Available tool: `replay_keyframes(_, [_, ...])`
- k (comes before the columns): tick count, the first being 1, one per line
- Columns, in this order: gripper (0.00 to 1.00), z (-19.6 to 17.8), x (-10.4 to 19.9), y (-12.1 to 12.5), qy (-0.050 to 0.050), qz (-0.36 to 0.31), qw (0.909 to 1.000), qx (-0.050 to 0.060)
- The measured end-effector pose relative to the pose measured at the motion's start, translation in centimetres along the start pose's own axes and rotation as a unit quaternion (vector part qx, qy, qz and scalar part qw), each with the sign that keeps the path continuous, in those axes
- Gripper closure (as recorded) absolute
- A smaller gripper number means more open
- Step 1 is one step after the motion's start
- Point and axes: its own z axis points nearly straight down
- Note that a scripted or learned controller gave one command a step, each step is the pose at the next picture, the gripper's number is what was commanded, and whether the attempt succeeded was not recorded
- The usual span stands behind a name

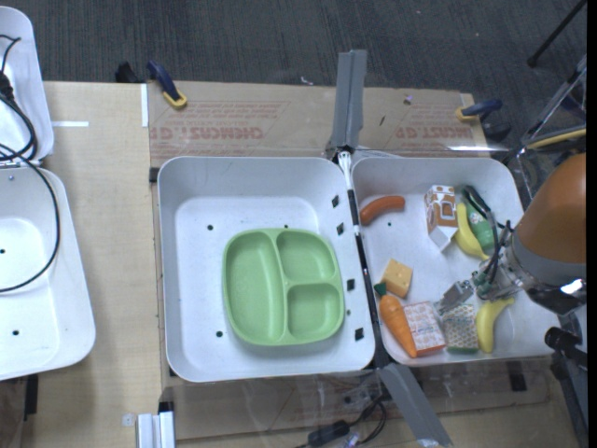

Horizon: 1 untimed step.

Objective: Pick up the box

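bench [103, 110]: the widest thing under me, bare cardboard stretching off well past my fingers to the far side.
left bin [182, 250]: well apart from my fingers, across the divider.
right bin [368, 250]: the one i am reaching into; my fingers hang over its near corner.
tray [283, 286]: green, three wells, lying flat in the left bin, far from my fingers.
my arm [560, 217]: grey with the orange band, bulking over the bin's edge behind my fingers.
gripper [465, 295]: low among the clutter. whether my fingers are wide or narrow i cannot tell, the metal blurs into what lies under it. i see nothing between them.
bananas [471, 236]: one just beyond my fingers, another [485, 325] just beside them on the near side.
carrot [397, 327]: lies along the far side of the box from my fingers.
box [423, 328]: small, red and white, lying flat just beside my fingers, touching the carrot. not yet lifted.
carton [440, 215]: a second boxy thing, past the first banana.
sausage [381, 208]: well apart, at the far corner.
cheese [397, 277]: near, beyond the box.
risk: i judge the crowding the trouble. closing here could catch banana or mesh [460, 329], or shove the flat box into the carrot; it offers little edge to pinch.
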Motion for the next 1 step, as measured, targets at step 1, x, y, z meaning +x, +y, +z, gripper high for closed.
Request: replay_keyframes(1, [0.0,0.75,3.37,0.63,0.0,0.07,0.9975,-0.001])
